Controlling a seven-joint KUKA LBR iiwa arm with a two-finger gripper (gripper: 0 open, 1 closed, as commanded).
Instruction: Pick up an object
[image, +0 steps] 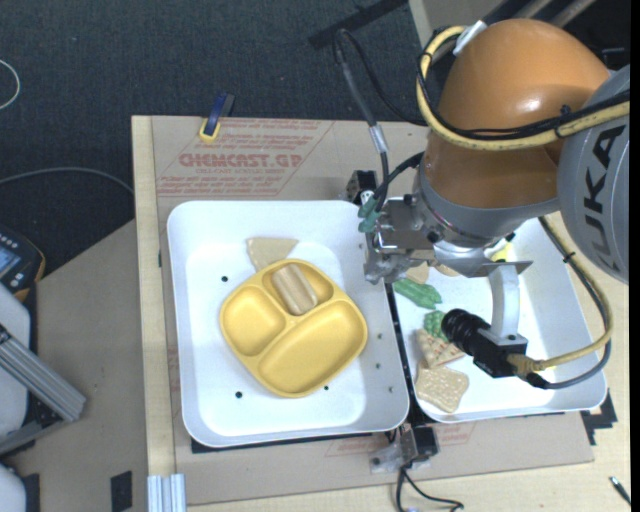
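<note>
My gripper (382, 262) hangs low over the wall between the two bins, at the left edge of the right bin (570, 300). Just below and to its right lies a green piece (416, 293), with a second small green piece (433, 322) nearer the front. Two tan toast-like slices (441, 388) lie at the front left of the right bin. The arm's bulk hides the back of that bin.
The left bin (195, 300) holds a yellow divided plate (300, 345) with a tan block (293, 287) in one back compartment. A flat tan piece (270, 250) lies behind the plate. A blue and yellow item (214, 117) rests on the cardboard behind the bins.
</note>
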